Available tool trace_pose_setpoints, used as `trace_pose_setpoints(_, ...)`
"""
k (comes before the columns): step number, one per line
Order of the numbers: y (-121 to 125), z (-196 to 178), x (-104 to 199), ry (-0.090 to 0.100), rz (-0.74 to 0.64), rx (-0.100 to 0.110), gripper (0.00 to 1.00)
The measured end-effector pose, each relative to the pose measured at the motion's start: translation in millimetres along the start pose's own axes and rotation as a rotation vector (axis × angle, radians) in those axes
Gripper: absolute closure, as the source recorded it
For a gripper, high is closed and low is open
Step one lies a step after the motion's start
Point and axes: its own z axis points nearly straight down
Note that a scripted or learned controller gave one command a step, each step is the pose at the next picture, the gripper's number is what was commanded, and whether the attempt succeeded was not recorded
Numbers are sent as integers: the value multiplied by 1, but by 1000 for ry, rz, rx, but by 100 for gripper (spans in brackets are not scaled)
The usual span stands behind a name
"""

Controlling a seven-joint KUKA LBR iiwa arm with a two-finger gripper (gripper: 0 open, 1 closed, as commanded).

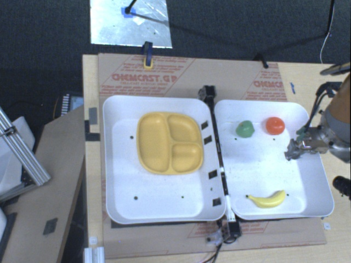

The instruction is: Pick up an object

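**Nothing lifted yet: gripper low at the right bin's far side**

Nearest the camera ran the front edge of the worktop (164,240), a cardboard-covered bench carrying two shallow white bins side by side. Largest of the contents, a yellow divided plate (169,142) lay in the middle of the left bin (118,201). None of the task's candidates had left the right bin (312,199): a banana (267,199) lay close to that bin's front edge, a green ball (245,128) sat near its back edge, and an orange-red ball (275,125) sat just beside the green one, towards the bin's back right corner.

Reaching in from the worktop's right edge, the arm (337,119) had its gripper (292,152) over the right part of that bin, between the orange-red ball and the banana and apart from both. Whether the fingers were spread or pressed together could not be told, since they read as a small dark blur; nothing appeared between them.

By this evidence the pick had not been achieved. Settling on one object, closing on it and raising it all remained.
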Motion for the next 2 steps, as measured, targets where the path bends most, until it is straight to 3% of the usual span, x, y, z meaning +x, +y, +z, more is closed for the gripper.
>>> trace_pose_setpoints(1, -1, -6, 47, 1, -2, 1, 100)
trace_pose_setpoints(2, 13, -5, 98, 1, -2, 0, 100)
